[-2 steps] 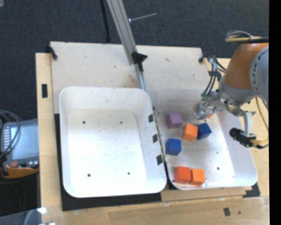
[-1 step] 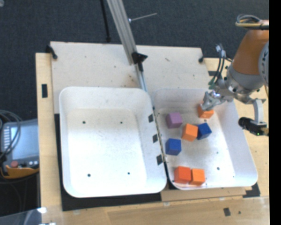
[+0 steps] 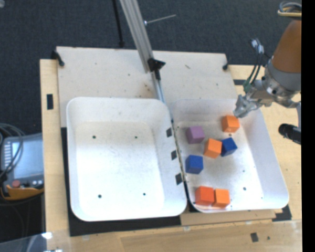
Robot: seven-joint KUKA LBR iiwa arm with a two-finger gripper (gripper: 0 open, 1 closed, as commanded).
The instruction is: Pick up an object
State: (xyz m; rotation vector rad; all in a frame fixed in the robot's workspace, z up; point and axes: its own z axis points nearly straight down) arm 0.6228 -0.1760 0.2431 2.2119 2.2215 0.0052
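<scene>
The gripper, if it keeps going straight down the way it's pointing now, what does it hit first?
Most likely the orange cube lying just below the gripper in the right bin. Depth is hard to judge from this slanted view, so it may miss.

A grey KUKA arm [image 3: 283, 77] wears a broad orange band [image 3: 289, 51] above its wrist. Thin cables, some greenish, run down the near side of the wrist to a pale metal gripper [image 3: 243, 109], whose small silver body narrows toward its tip. A light cable loop [image 3: 290, 7] arcs above the orange section.
</scene>
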